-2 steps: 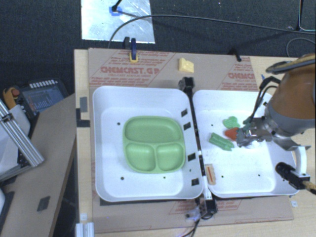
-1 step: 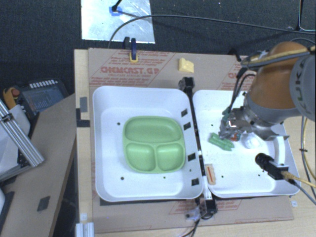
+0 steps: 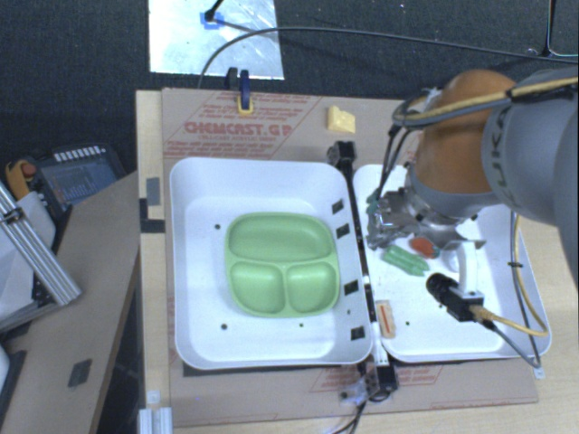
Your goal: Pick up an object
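Hard-to-see stuff first. The arm [image 3: 534, 161] reaches in from the right, and its grey-and-orange bulk hangs over the back half of the right bin [image 3: 434, 337], so a good chunk of that bin's floor is covered. The tool [image 3: 384, 222] is down low near the bin's left wall and just looks like a shiny tangle of metal. Honestly I can't tell how far open it is or whether it has hold of anything, because the wrist blocks it from this angle. A red-orange piece [image 3: 422, 244] peeks out right under the wrist, partly tucked beneath it, so I can't make out its shape.

Now the count. There are two white bins side by side on a brown printed sheet [image 3: 271, 120].

- **Left bin [image 3: 199, 206]:** one pale green plate [image 3: 276, 265] with three compartments, a wide one at the back and two smaller ones in front.
- **Right bin:** three loose things that I can make out.
  - The red-orange piece.
  - A green piece [image 3: 404, 260] lying at a slant just beside the tool, on the near side of it. I can't say if they actually touch.
  - A small orange stick [image 3: 386, 319] by the left wall toward the front, well apart from the tool.

Outside the bins there's one yellow block [image 3: 341, 118] on the sheet behind them. There's also one blue-and-yellow clamp [image 3: 242, 93] at the sheet's back edge.
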Robot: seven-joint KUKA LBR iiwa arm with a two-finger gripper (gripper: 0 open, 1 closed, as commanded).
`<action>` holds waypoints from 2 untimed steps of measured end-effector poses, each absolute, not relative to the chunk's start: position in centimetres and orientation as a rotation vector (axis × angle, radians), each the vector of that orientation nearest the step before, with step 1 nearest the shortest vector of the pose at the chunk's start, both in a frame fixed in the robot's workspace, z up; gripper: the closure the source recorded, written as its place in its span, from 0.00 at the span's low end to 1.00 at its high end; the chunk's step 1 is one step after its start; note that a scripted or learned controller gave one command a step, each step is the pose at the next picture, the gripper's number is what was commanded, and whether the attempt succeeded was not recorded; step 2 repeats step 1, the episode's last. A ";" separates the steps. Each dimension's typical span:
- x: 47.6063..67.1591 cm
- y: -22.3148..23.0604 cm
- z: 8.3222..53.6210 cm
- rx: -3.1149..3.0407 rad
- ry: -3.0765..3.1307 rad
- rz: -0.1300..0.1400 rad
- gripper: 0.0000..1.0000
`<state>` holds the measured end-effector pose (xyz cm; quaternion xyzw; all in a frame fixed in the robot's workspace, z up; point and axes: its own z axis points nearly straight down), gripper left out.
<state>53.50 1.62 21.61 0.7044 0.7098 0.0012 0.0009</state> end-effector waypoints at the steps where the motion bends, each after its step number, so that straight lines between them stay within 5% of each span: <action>1: 54.8 6.9 23.0 2.210 2.231 0.006 1.00; 2: 54.8 6.9 23.0 2.210 2.231 0.006 1.00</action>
